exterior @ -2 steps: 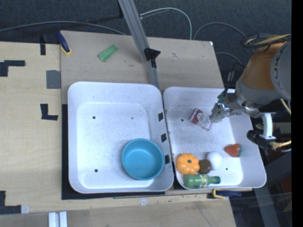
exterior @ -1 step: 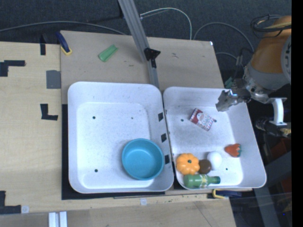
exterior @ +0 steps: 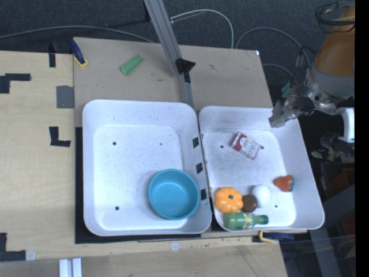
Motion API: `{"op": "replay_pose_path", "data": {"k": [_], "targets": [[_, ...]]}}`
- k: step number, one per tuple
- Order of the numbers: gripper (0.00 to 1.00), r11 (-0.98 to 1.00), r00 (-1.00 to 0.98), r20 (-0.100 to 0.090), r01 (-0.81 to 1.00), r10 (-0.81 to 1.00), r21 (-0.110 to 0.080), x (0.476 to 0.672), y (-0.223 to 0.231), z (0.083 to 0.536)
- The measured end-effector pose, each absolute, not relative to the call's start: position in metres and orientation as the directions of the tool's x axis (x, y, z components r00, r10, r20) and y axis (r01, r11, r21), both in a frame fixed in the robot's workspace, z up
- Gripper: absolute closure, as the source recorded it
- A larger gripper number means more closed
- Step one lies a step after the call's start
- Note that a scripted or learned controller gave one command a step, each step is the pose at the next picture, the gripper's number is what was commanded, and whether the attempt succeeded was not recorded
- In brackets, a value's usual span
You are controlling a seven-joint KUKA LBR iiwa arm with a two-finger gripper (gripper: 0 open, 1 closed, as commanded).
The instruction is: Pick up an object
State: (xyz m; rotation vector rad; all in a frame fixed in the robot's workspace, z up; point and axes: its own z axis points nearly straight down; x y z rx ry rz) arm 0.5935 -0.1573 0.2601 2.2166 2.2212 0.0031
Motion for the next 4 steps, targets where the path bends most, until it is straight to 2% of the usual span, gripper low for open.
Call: {"op": "replay_pose_path", "data": {"k": [1, 3, 4], "targets": [[1.0, 0.007, -0.007, 0.001, 1.0, 1.0, -0.001, 0.605, -0.1, 0.249], [1.0, 0.007, -0.007, 0.001, 1.0, 1.0, 0.0, 0.598, 0.009, 0.253], [1.0, 0.007, -0.007, 0.001, 1.0, 1.0, -0.001, 0.613, 0.063, 0.248]]}}
